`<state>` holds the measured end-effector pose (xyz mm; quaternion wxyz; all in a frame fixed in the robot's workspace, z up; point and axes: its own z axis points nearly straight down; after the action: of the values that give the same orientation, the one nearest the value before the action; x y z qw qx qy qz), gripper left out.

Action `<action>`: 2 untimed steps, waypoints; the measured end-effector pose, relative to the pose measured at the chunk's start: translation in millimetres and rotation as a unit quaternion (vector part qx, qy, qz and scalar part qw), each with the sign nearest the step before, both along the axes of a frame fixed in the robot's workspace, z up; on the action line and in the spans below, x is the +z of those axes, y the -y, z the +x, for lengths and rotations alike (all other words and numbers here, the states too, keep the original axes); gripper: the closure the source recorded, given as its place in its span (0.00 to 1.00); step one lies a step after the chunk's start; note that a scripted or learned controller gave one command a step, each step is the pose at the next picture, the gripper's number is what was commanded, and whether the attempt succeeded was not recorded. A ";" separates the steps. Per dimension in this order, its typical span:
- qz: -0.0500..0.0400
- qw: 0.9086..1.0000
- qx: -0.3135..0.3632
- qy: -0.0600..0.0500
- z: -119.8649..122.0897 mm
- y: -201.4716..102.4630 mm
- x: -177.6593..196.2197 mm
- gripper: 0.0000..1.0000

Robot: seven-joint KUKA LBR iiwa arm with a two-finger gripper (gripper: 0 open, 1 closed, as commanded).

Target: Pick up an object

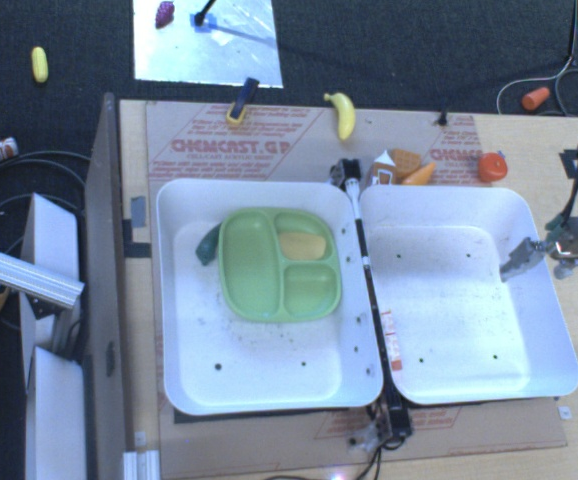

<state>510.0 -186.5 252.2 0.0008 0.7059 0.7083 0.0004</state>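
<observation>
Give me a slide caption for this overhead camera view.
Gripper at the right bin's right edge; green divided plate holding a yellow item sits in the left bin.

The brown protective sheet [299,133] covering the bench carries red printed lettering: "CHEMCAST GP" reads along its far edge, left of centre, and a partial repeat of the same print shows at far right, half hidden by small objects.

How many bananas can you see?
2. One banana lies on the bench above the bins, near the middle. The other banana lies on the dark floor at far left. More could be hidden under the green plate.
</observation>
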 end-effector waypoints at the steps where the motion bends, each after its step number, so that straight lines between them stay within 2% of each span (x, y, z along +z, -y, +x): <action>1: 0.001 1.000 0.002 0.001 11.4 -65.1 -173.4 0.00; 2: -0.005 1.000 -0.001 0.010 77.0 13.5 -33.7 0.00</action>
<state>587.0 -200.0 218.5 0.0113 0.7067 0.7075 0.0036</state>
